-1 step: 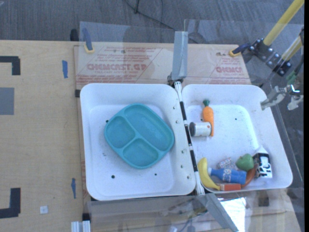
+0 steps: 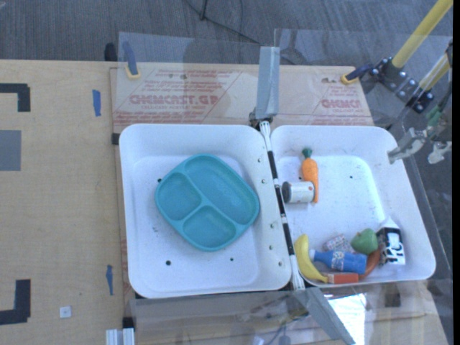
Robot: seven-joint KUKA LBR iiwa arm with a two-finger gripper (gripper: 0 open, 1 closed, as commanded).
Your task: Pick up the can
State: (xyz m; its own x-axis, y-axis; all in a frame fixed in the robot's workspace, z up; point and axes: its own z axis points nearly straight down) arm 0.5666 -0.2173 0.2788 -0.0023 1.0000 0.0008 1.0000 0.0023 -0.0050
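Can on side near left wall of right bin, just below carrot; gripper over right rim, grip state unclear; approach from above, close across round body, avoid carrot

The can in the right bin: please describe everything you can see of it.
The can is a small cylinder lying on its side on the floor of the right bin, near the divider between the two bins. Its body looks white or pale, and the end facing the left bin is dark and round. The toy carrot lies right beside it, at its far end; whether they touch cannot be told. Any label is too small to read.
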